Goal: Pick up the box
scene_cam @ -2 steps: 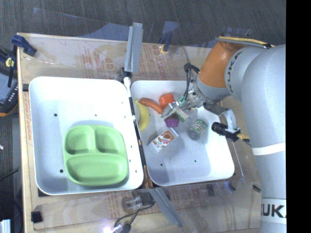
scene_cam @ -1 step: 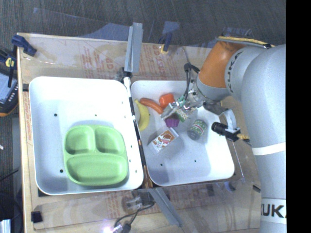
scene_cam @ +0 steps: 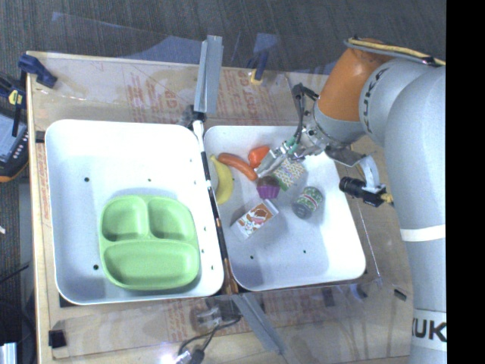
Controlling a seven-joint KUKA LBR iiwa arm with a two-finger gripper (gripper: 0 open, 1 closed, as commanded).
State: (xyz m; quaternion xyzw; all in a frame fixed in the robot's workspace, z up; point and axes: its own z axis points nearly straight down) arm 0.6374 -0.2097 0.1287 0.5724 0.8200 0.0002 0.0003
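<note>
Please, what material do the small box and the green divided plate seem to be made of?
The small box looks like printed cardboard: flat faces, sharp edges, a matte white surface with a coloured picture. The green divided plate in the left bin looks like moulded plastic: one even colour, rounded compartment walls, a soft sheen. Both are judged from appearance only.
</note>
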